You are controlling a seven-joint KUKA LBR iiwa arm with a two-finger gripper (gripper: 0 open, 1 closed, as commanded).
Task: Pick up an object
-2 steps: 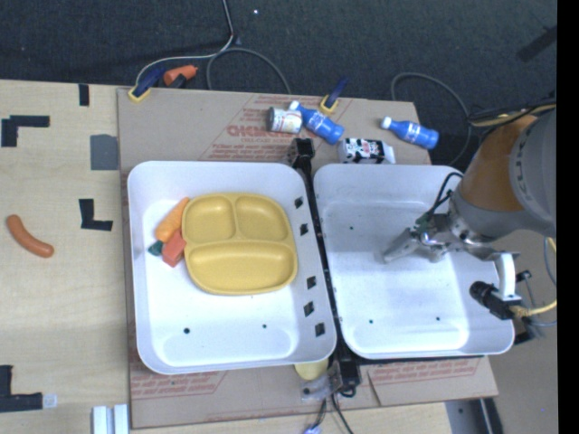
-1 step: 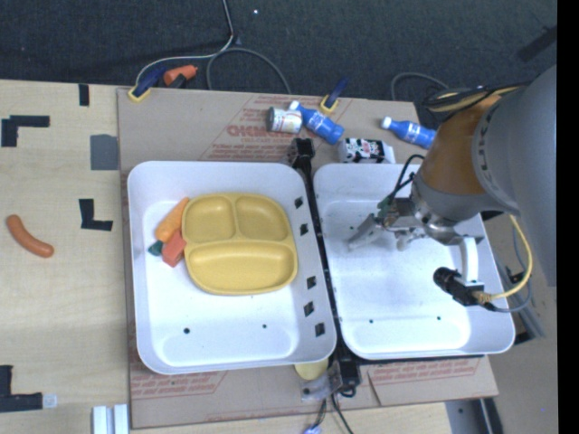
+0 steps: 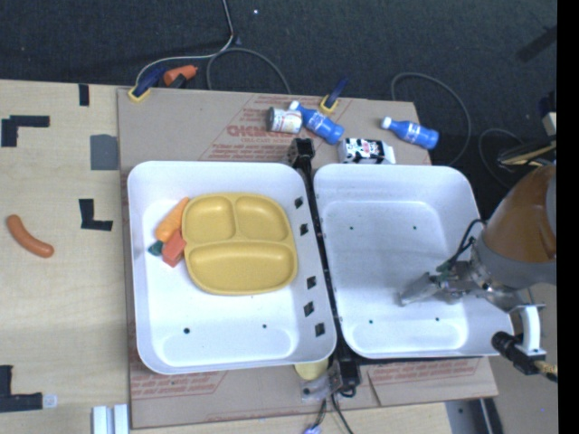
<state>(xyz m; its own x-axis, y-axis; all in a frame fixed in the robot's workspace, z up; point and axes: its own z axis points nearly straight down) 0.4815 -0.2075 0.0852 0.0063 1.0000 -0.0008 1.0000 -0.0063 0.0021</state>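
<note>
A yellow divided plate (image 3: 240, 242) lies in the left bin (image 3: 226, 342). Against the plate's left side rest an orange carrot-shaped toy (image 3: 170, 220), a small red piece (image 3: 156, 247) and a dark green piece (image 3: 173, 257). My gripper (image 3: 419, 292) is low over the floor of the right bin (image 3: 389, 215), right of its middle and pointing left. The grey wrist and orange band (image 3: 529, 220) rise behind it at the right. Nothing is seen in the gripper's grasp, and no loose object lies near it.
Behind the bins on the cardboard lie a white can (image 3: 285, 118), two blue bottles (image 3: 323, 125) (image 3: 412, 132) and a black-and-white item (image 3: 366, 150). An orange sausage toy (image 3: 29, 236) lies on the bench far left. Cables and a clamp (image 3: 167, 78) sit at the back.
</note>
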